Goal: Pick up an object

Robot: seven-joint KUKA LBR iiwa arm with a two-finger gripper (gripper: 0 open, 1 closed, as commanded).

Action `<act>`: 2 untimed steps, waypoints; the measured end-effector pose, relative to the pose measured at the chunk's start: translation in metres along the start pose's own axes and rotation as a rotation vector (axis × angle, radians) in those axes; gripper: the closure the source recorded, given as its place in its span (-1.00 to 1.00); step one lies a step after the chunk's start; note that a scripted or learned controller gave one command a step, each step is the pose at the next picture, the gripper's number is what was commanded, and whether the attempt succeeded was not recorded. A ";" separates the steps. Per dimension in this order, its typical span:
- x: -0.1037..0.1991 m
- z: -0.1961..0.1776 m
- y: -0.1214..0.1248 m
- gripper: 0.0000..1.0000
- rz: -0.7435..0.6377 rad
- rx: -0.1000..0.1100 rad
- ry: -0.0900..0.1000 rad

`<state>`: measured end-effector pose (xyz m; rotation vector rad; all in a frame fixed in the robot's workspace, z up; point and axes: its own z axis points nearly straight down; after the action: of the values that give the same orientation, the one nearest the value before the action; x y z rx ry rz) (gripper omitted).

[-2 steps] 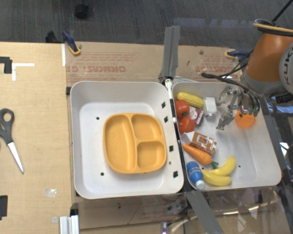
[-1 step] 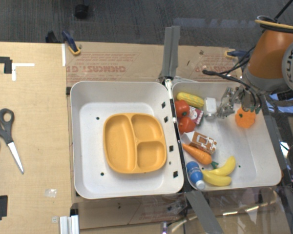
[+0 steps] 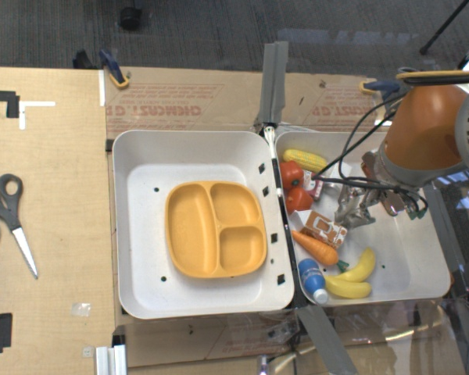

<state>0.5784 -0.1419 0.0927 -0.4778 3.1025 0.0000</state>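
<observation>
Arm enters from 3 o'clock; gripper [image 3: 352,209] hangs low over the middle of the right bin [image 3: 422,283]. Whether the pincer is wide or narrow: cannot tell, the metal parts blur together at this slant. Nothing visible between them, so no hold is claimed.

Candidate objects, all in the right bin: small brown-and-white box [image 3: 326,230] just beside the gripper at its 8 o'clock; carrot [image 3: 316,247] touching or nearly touching the box at 7 o'clock; banana [image 3: 353,278] at 6 o'clock; blue bottle [image 3: 311,278] against the left wall near 7 o'clock; red pepper [image 3: 294,187] at 9 to 10 o'clock; corn cob [image 3: 305,159] at 10 to 11 o'clock. Left bin [image 3: 133,233] bears a yellow divided plate [image 3: 216,229].

Judgement: the box is the nearest target. To do well, centre over one object alone, align the pincer across its narrow side, and descend straight. The carrot crowds the box; an off-centre close may pinch both or push the box away. The banana, lying apart, looks the cleaner pick.
</observation>
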 end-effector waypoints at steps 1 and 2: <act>0.013 -0.107 -0.080 1.00 -0.157 0.002 -0.003; -0.003 -0.169 -0.029 1.00 0.088 0.001 -0.003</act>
<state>0.5891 -0.1689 0.2615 -0.3405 3.1170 -0.0009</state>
